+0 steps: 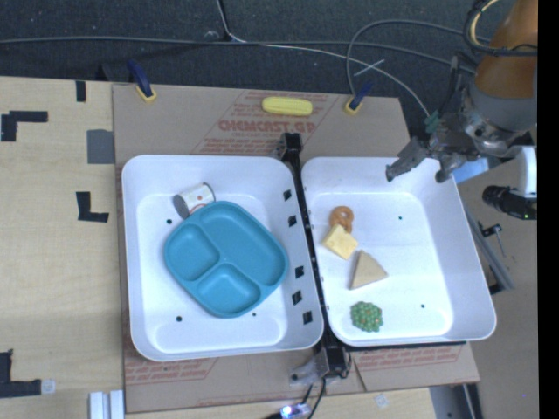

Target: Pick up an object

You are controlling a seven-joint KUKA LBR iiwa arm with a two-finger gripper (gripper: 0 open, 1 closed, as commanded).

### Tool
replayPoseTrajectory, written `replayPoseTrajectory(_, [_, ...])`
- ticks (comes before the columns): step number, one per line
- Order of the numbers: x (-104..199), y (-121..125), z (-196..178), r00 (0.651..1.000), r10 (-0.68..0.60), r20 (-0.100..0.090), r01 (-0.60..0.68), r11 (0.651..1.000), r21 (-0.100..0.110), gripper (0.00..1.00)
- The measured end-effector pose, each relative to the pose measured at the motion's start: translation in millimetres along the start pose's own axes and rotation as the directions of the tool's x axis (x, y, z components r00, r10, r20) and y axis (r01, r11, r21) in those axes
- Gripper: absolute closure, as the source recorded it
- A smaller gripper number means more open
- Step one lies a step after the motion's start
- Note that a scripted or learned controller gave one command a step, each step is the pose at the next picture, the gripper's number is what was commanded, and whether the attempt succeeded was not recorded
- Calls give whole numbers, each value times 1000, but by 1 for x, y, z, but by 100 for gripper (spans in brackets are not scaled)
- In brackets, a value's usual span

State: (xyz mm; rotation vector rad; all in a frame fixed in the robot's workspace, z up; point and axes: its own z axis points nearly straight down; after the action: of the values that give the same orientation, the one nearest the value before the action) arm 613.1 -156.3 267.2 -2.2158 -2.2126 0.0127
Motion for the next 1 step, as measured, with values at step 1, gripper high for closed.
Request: replayPoseTrajectory(1, [0,2,-7,1000,-3,2,3,1000,-12,0])
